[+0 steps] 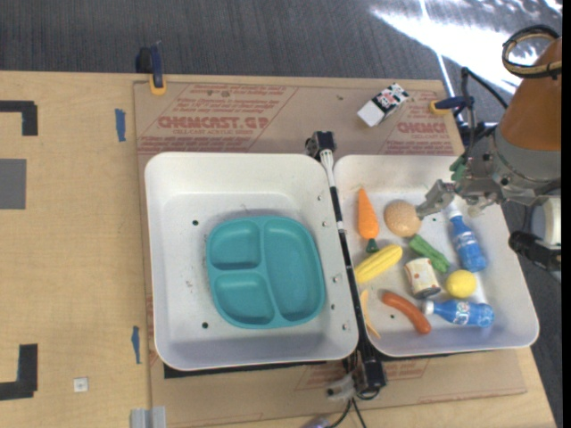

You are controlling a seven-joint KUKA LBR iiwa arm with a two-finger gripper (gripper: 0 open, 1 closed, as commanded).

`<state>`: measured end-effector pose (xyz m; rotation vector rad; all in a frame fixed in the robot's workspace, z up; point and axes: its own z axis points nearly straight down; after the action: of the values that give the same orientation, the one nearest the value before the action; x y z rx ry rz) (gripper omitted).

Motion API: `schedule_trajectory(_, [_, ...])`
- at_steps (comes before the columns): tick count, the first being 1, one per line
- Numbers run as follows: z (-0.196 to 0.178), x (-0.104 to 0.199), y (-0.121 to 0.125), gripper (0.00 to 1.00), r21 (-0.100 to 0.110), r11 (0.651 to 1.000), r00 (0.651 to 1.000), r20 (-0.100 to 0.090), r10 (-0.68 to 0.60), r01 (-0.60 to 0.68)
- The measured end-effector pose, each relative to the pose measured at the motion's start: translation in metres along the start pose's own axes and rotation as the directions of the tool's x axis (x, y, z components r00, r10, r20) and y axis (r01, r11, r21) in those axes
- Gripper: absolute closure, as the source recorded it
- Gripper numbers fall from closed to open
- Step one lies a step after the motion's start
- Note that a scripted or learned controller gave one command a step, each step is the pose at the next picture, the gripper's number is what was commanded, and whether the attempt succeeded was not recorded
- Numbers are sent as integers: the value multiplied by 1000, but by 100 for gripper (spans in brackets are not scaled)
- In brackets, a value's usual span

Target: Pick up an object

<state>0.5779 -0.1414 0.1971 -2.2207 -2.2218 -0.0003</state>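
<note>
Arm: the grey arm with its orange band enters at the right edge of the frame, above the right bin (522,328).
Gripper: the gripper (443,194) hangs over the upper part of the right bin, close to the tan egg-shaped item (402,218) and the upper blue bottle (467,243). Whether it is apart or together cannot be told from this view; nothing is seen held.
Right bin contents: an orange carrot (367,213) at upper left, a yellow corn cob (378,262) below it, a green vegetable (430,252) at centre, a small white box (422,277), a yellow lemon (461,283), a red sausage (408,310) and a second blue bottle (460,313) lying at the lower right.
Left bin: the left bin (169,239) carries a teal divided plate (264,270) at its centre.
Worktop: a white tag-like item (382,105) lies on the worktop (71,239) behind the bins, at upper right.
Nearest candidate: the tan egg-shaped item, just beside the gripper, judged most likely.
Handling: the items look like hollow plastic toys, so probably light, stiff and smooth. The rounded egg shape may slip or roll out of a pinch.
Hold point: take it across its widest middle, squarely from above.
Risk: the carrot and green vegetable lie near; a finger may nudge them.
Task stage: approach; no object is lifted yet.
</note>
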Motion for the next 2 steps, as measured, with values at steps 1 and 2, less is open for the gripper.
schedule_trajectory(1, [100,24,-45,0,-8,973,973,4,-232,232])
schedule_trajectory(2, [88,23,-43,100,-15,973,973,9,-231,231])
